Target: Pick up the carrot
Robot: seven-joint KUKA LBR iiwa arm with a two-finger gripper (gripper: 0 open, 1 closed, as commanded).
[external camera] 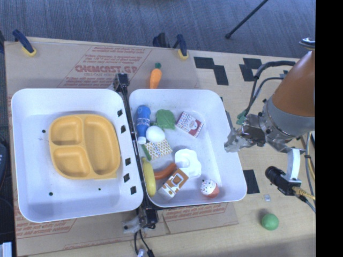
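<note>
The carrot (pixel 155 77), small and orange with a green top, lies on the cardboard just beyond the far rim of the right bin (pixel 228 159), outside both bins. My gripper (pixel 235 142) hangs off the grey wrist outside that bin's right wall, over the bench. It is well to the right of the carrot and nearer the camera, and nothing is seen in it.
The right bin holds several toys: a blue bottle (pixel 142 118), a green leaf (pixel 166 119), a red-white packet (pixel 188 123), a white cup (pixel 187 161), a banana (pixel 148 179) and an orange-red stick (pixel 165 170). A yellow divided plate (pixel 84 145) sits in the left bin. A green ball (pixel 269 221) lies on the bench.
</note>
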